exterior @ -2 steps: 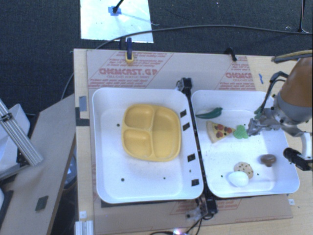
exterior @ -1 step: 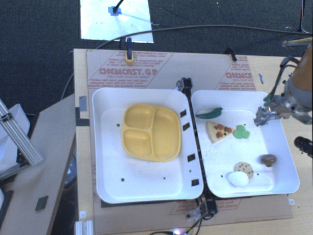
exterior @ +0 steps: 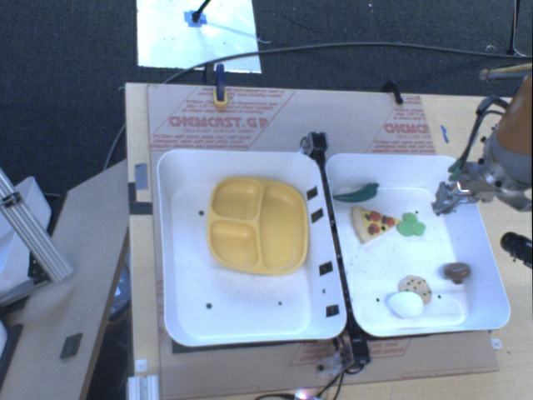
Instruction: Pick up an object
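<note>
A: Pizza slice (exterior: 374, 222) — toy, tan crust w/ red dots, flat in right bin (exterior: 483, 248), just beside green broccoli (exterior: 410, 225). Green pepper (exterior: 356, 192) above it; cookie (exterior: 414, 287), white egg (exterior: 406, 304), brown lump (exterior: 455, 272) nearer the front.

B: Gripper (exterior: 446, 197)?

A: Over right bin's far-right part, nothing betw. fingers; open or clenched — can't tell.

B: Surroundings?

A: Left bin (exterior: 179, 248) holds yellow divided plate (exterior: 256, 223). Wood bench (exterior: 283, 111), dark carpet (exterior: 58, 65) behind.
</note>
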You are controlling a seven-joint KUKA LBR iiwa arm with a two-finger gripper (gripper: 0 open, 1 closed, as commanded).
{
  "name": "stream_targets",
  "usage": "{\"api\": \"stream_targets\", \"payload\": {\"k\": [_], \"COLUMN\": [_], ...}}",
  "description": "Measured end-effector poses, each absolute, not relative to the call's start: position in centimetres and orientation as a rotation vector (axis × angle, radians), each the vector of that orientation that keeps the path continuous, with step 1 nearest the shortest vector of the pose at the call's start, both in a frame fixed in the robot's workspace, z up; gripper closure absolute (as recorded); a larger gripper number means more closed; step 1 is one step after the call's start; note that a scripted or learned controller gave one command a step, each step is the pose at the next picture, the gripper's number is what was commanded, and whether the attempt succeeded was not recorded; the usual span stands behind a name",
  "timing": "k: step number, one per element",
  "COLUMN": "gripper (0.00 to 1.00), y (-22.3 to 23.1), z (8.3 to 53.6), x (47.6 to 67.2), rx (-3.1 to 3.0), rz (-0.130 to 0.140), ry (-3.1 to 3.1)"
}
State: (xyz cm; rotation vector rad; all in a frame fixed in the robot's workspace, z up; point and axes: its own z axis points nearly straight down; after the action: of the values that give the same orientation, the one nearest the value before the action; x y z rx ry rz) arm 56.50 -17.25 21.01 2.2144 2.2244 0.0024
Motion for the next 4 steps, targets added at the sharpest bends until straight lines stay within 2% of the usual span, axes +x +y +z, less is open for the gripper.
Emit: {"api": "stream_targets", "payload": {"k": [2, 4], "gripper": [1.0, 1.0], "y": [-7.1, 2.0], "z": [22.6, 21.7], "x": [56.0, 54.8], "rx": [2.209, 2.212], "rz": [0.005, 0.002], "ry": [2.232, 2.232]}}
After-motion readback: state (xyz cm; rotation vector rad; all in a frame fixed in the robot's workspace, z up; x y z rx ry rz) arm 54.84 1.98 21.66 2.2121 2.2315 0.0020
